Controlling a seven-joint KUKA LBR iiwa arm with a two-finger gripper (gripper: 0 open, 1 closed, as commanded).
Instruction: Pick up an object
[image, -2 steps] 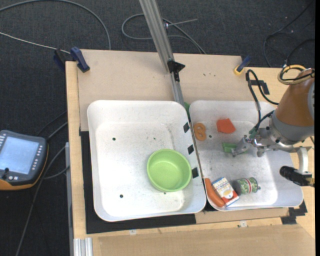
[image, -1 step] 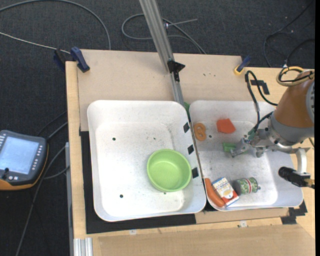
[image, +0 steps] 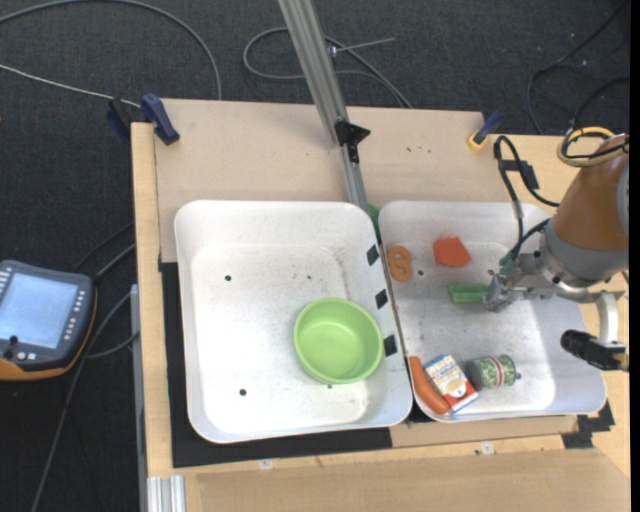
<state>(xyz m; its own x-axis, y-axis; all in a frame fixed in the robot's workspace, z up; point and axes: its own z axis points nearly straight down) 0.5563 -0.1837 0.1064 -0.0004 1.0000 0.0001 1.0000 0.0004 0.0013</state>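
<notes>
My tool (image: 497, 291) sits low in the right bin (image: 520, 222), at the right end of a small green block (image: 466, 293), which lies near the bin's centre; whether the tool is open or closed I cannot tell; at 11 o'clock from it lies an orange block (image: 451, 252); the green block looks light, stiff, perhaps slippery; I would take it across its narrow sides.

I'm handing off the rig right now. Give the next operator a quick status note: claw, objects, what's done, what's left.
Claw: low in the right bin, at the end of a small green object; grip state unclear.
Right bin also holds an orange block, a pretzel-like piece, a small carton, a carrot and a green can.
Left bin: green bowl.
Done: nothing lifted.
Left: secure and raise one object.
</notes>
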